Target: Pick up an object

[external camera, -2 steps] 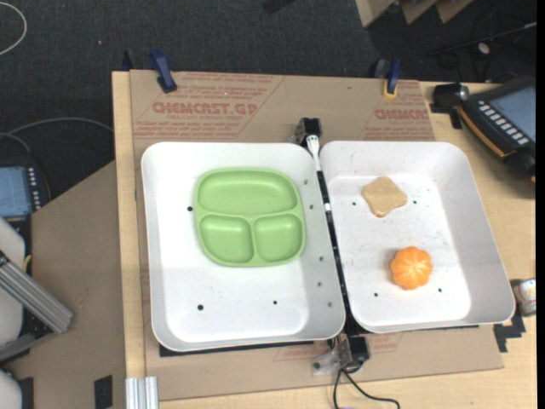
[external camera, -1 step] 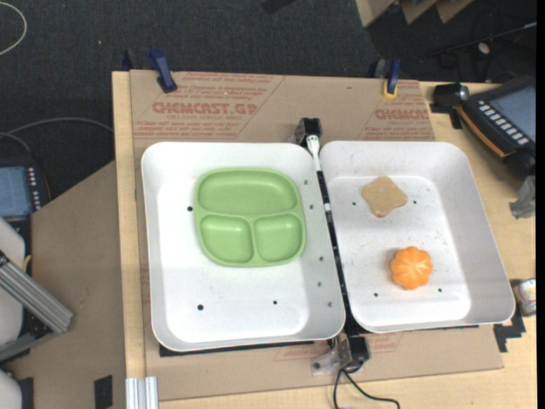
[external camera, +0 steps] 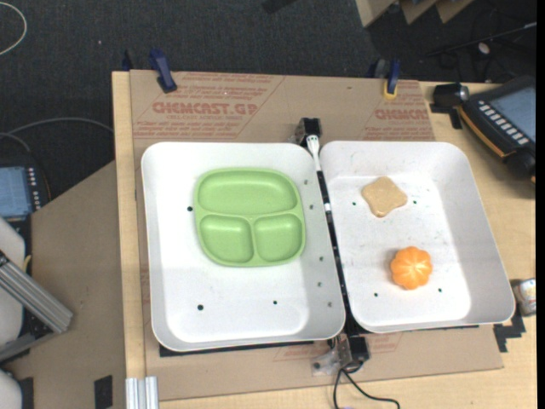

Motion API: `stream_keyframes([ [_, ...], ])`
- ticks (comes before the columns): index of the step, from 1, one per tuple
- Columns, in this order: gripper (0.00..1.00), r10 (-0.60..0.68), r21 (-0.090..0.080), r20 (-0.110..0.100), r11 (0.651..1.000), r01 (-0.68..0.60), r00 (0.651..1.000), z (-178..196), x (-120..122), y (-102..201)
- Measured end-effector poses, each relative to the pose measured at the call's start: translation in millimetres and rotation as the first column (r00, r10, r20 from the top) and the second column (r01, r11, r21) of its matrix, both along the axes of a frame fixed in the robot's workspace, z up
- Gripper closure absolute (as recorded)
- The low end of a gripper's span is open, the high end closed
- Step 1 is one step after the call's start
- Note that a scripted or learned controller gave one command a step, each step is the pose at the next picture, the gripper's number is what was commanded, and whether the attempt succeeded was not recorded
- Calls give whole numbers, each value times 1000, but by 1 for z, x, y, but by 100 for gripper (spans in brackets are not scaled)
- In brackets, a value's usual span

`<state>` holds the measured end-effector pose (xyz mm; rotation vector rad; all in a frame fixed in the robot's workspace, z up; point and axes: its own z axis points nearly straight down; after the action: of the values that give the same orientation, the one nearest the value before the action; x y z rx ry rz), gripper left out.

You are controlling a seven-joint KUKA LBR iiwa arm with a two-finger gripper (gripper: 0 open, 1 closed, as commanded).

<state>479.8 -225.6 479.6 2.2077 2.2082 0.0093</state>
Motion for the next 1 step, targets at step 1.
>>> stream_keyframes([
  [1, 100, -1, 14, -29, 1000, 2, 1000, -129, -1, 2],
])
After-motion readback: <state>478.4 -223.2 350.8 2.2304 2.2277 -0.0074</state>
